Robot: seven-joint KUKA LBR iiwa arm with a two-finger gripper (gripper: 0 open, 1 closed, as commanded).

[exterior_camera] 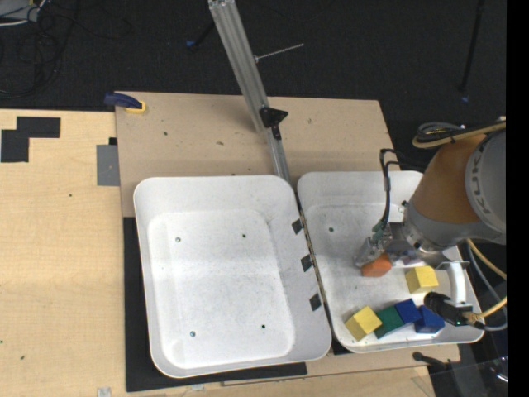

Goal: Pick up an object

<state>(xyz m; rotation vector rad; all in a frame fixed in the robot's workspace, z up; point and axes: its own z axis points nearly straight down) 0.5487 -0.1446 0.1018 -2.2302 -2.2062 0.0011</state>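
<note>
So the gripper [374,251] was down inside the right bin [347,213], right on top of a small orange block [377,265]. The block sat just below the gripper tip, touching or nearly so. Couldn't tell how the tool was set or whether it had the block at all, too small and blurry.

Relative to that orange block: a yellow block [421,279] sat just to its right, and another yellow one [362,322], a green one [388,321] and a blue one [413,314] were bunched lower down by the bin's near wall. The left bin [157,197] lay well off to its left.
</note>
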